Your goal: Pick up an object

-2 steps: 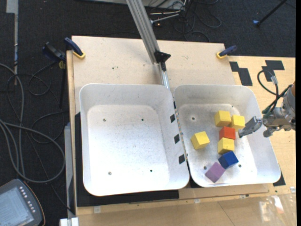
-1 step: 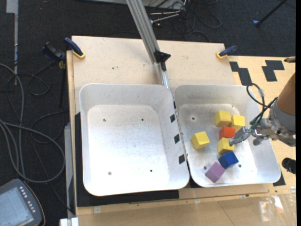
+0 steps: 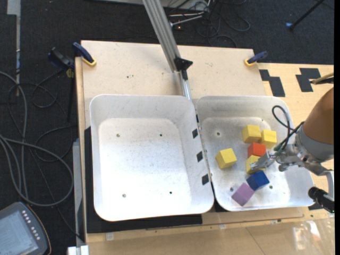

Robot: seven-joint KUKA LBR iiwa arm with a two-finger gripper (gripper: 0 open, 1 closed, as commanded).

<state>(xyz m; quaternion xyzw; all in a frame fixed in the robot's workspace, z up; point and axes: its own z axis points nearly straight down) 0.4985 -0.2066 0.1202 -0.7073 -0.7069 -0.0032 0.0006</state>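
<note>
Camera view: grey two-finger gripper (image 3: 264, 162) lowered into right shallow white plastic bin (image 3: 281, 106), tips at partly hidden yellow cube (image 3: 251, 164), between small orange cube (image 3: 256, 149) and blue cube (image 3: 258, 180); finger state cannot be told. Matte, sharp-edged blocks cluster loosely; purple block (image 3: 243, 194), lone yellow cube (image 3: 226, 158) nearby.

Pale bench (image 3: 138, 70) bearing two white bins (image 3: 143, 153).
</note>
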